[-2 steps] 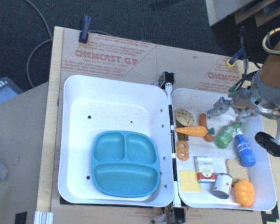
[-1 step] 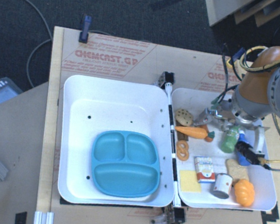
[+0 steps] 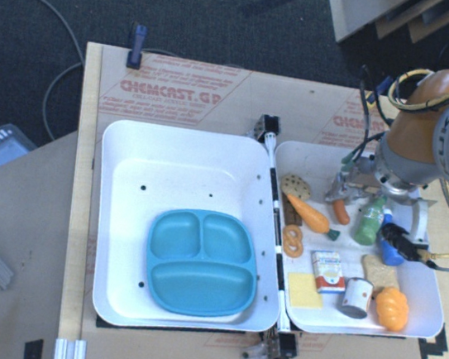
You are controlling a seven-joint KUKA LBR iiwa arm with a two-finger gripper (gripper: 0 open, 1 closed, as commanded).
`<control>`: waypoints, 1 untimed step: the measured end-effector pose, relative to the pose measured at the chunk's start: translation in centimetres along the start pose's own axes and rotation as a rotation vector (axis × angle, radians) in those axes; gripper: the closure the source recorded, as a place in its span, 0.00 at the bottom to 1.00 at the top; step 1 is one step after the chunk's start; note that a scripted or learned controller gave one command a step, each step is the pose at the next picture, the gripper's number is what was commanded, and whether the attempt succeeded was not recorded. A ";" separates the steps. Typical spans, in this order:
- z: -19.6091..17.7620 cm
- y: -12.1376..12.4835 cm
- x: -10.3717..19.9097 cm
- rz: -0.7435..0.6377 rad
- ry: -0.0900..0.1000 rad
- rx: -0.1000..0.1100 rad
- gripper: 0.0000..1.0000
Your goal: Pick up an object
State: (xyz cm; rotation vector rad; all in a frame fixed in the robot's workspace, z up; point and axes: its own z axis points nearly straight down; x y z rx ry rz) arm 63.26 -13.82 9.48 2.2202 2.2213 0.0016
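- Camera view, looking down at a slant: two shallow white bins sit side by side on a bench. The left bin (image 3: 129, 148) holds a blue divided plate (image 3: 201, 261). The right bin (image 3: 434, 289) holds a jumble of small toy foods.
- The grey arm with its orange band (image 3: 432, 105) reaches in from the right and bends down over the upper part of the right bin.
- The gripper (image 3: 346, 193) hangs low over that bin's upper middle. Whether it is spread or closed cannot be told from here, and nothing can be seen held in it.
- Closest to it is a small red piece (image 3: 341, 211), just below the gripper and possibly touching it; contact is unclear.
- An orange carrot (image 3: 307, 214) lies just to the left and a little lower, its long axis running slantwise from upper left to lower right.
- A green bottle (image 3: 368, 221) stands just to the right of the gripper, partly under the wrist.
- Farther down the bin, well apart from the gripper: a pretzel (image 3: 292, 241), a small carton (image 3: 329, 271), a yellow block (image 3: 304, 290), a can (image 3: 356, 297) and an orange fruit (image 3: 392, 308).
- Judgement: the red piece or the carrot looks the likeliest target, needing only a short drop or a small shift left.
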 end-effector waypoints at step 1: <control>-10.5 -8.1 6.0 -0.001 0.001 0.001 1.00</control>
